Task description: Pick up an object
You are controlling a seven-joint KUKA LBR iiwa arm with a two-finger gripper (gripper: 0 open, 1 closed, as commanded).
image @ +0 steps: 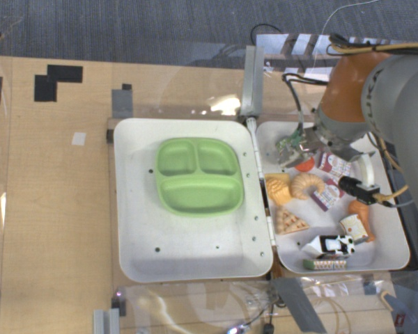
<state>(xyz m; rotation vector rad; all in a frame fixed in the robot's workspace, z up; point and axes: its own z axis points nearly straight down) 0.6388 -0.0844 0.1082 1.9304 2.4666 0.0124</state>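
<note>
In the camera view the arm [383, 96] reaches in from the right and its gripper [297, 145] sits low over the far left part of the right bin [401, 252], among the clutter there. How it stands cannot be told: the wrist hides most of it, and nothing is plainly caught in it.

The task names no single object, so any piece in this bin will serve. Just beside the gripper, on its near side, lies a small red piece [304, 164]; a little nearer the camera is a croissant [308, 184], with a yellow wedge [279, 188] to its left and a waffle piece [290, 221] nearer still. A red-and-white packet [332, 165] lies to the gripper's right.

To do this step well, I judge the gripper should settle on one piece standing clear of its neighbours, straddle it squarely, and close before lifting straight up. The pieces touch or crowd one another, so a slanted descent would likely nudge them aside. The bin's left wall is close, leaving little room on that side.

Left of the gripper, the left bin [136, 249] holds a green divided plate [197, 176]. Both bins rest on a pale wooden bench [49, 207], with dark carpet [125, 12] beyond.
</note>
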